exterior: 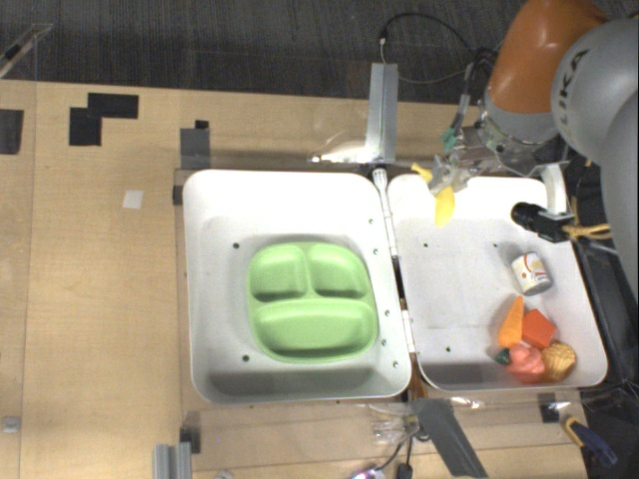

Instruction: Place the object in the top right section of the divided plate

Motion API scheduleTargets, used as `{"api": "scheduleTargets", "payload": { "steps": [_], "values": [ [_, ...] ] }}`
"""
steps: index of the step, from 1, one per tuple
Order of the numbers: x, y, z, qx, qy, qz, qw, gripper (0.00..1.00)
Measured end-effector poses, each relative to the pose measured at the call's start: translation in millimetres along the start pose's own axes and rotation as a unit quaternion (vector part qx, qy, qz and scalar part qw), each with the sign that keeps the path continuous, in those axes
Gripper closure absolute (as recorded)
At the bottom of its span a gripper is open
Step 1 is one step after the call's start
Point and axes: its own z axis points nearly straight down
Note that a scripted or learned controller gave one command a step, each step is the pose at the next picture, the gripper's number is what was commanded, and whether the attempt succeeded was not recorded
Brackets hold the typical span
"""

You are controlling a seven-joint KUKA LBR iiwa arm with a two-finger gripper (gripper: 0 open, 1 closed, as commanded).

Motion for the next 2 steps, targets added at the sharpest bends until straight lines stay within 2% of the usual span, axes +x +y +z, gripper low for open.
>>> {"api": "scheduleTargets", "payload": {
  "steps": [1, 2],
  "values": [
    [65, -26, 11, 0.001, 0.001, 0.019, 0.9998, 1.00],
    [148, -36, 12, 0.002, 0.002, 0.120, 0.9928, 1.00]
  ]
}}
